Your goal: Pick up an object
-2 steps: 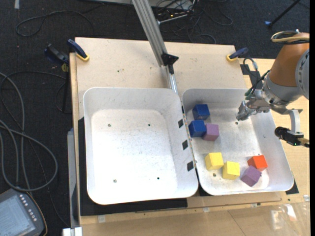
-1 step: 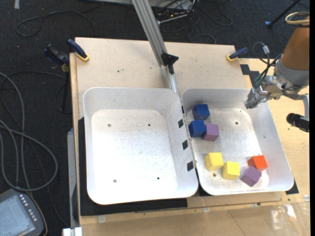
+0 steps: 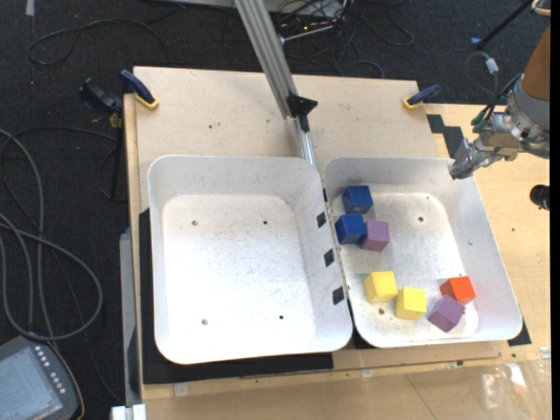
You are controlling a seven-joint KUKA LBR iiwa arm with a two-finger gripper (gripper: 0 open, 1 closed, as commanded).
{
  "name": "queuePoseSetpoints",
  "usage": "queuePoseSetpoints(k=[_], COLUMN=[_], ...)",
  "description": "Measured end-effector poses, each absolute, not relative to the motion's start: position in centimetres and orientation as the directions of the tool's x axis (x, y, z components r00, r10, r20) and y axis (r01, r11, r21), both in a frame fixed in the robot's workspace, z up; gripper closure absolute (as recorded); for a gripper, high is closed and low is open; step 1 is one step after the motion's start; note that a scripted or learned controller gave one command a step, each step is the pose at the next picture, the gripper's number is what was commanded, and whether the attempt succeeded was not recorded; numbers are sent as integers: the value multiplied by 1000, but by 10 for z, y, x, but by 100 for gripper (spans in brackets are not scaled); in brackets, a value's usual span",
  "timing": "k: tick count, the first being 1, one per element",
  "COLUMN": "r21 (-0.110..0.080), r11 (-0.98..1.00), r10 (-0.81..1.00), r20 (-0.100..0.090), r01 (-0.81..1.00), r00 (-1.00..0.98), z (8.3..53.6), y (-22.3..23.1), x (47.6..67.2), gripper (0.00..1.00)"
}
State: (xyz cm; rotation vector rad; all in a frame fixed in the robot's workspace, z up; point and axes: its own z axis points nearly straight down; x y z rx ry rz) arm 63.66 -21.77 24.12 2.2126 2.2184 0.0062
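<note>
Seven small cubes lie in the right bin (image 3: 486, 261), all of them below and to the left of the pincer (image 3: 461, 166), which hangs over that bin's upper right rim with nothing visibly in it; how far it is open cannot be told from this slant. Nearest to it, though still apart from it, are the upper blue cube (image 3: 357, 199), the lower blue cube (image 3: 351, 227) and a purple cube (image 3: 376, 234), the last two touching, huddled against the wall shared with the left bin (image 3: 175, 261). Farther below sit two yellow cubes (image 3: 381, 285) (image 3: 411, 302) side by side, and closer to the lower right corner an orange cube (image 3: 458, 289) touching a second purple cube (image 3: 447, 312).

Judging from this, the arm (image 3: 534, 103) is parked at the rim so the camera sees the bin floor unobstructed before a target is chosen. Nothing has been picked yet. The yellow pair looks the easier choice, standing clear of any wall; the blue cubes crowd the divider, leaving little room for a finger on that side.
</note>
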Motion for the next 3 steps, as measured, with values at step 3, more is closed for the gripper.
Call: queuePoseSetpoints(k=[3], r21=[2], r11=[8], r10=[1000], r20=[1], r01=[1000], r00=[-8], z=[276], y=[-116], x=[653], gripper=[100])
